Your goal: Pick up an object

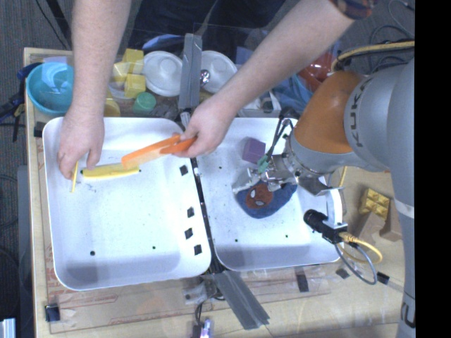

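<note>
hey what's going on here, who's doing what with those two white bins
A person is reaching over both bins from the far side. One human hand grips an orange tool at the divider, and the other human hand rests by a yellow piece in the left bin. The robot arm reaches into the right bin, with its hand low over a blue cloth item, next to a purple block. Whether it has grasped anything is unclear.
</note>
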